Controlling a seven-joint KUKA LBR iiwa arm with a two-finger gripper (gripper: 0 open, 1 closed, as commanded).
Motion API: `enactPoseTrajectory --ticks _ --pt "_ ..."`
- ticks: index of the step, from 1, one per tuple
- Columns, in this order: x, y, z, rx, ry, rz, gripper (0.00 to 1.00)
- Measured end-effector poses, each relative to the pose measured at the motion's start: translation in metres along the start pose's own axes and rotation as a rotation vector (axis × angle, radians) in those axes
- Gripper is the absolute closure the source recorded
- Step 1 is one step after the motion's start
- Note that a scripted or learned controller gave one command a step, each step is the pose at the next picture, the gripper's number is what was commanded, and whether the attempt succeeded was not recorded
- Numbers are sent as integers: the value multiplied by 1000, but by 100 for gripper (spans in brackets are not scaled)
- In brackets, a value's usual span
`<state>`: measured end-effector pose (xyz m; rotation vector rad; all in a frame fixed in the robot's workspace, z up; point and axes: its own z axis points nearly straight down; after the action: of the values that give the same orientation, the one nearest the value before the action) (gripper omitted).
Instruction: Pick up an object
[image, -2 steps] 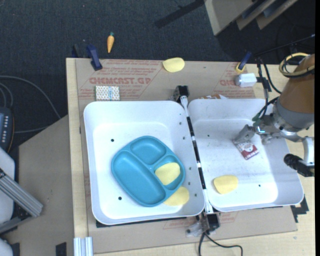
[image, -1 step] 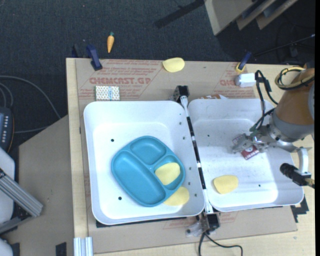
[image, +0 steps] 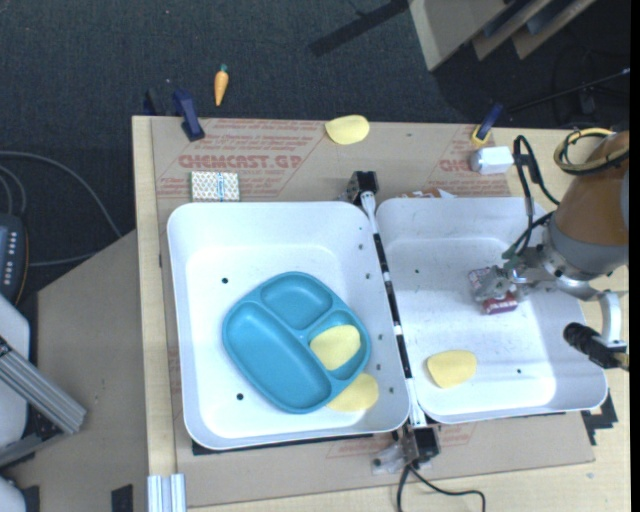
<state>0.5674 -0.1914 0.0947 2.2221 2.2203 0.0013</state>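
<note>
White and smooth, two shallow bins sat side by side on a brown board. The left bin (image: 200, 260) held a round blue plate (image: 290, 340) with three parts. One soft yellow lump (image: 337, 345) lay in a small part, and another yellow lump (image: 355, 393) lay just beside the plate. The right bin (image: 440, 240) held a third yellow lump (image: 452, 368). The gripper (image: 495, 292) was low in the right bin, near a small red thing (image: 498, 305). I could not tell how its grip stood, or whether it held anything. Red letters on the board (image: 240, 160) read something like "CHEMCAST".
</note>
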Motion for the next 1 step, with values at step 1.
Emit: enactPoseTrajectory --ticks 1 --pt "52 14 10 2 1 -2 100"
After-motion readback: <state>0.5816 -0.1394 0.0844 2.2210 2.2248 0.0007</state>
